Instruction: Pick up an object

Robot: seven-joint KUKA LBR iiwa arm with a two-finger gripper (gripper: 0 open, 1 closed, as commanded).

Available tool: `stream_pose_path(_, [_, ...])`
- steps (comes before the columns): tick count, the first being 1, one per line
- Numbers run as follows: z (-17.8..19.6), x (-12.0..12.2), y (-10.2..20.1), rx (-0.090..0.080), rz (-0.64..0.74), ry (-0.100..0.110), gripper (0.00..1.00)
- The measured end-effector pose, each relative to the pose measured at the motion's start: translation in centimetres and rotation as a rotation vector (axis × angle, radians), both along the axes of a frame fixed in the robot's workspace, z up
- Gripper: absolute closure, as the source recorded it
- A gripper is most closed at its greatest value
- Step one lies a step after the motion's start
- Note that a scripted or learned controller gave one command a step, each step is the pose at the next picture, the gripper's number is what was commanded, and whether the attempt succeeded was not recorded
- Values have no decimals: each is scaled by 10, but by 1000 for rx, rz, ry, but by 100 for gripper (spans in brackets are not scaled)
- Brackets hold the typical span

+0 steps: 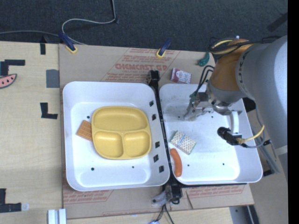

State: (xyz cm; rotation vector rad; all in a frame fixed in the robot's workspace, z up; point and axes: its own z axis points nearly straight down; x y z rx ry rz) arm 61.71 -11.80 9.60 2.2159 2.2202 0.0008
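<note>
My gripper (190, 113) hangs low over the upper middle of the right bin (243, 171), its metal fingers pointing down and left toward the bin floor. Nothing shows between them. A small patterned white packet (183, 142) lies below the gripper, apart from it. An orange sausage-shaped toy (176, 162) rests near the right bin's lower left corner. In the left bin (74, 171) sits a yellow divided plate (122, 131) with a brown cracker-like piece (84, 130) tucked at its left edge.
A small red-and-white packet (180, 75) lies on the cardboard behind the right bin. The black divider clips (158, 125) run between the two bins. The grey arm with its orange band (233, 64) and cables covers the right bin's upper right.
</note>
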Motion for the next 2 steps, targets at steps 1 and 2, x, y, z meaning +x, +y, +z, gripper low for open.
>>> stream_pose_path(1, [0, 0, 0, 0, 0, 0, 0])
stream_pose_path(2, [9, 0, 0, 1, 0, 1, 100])
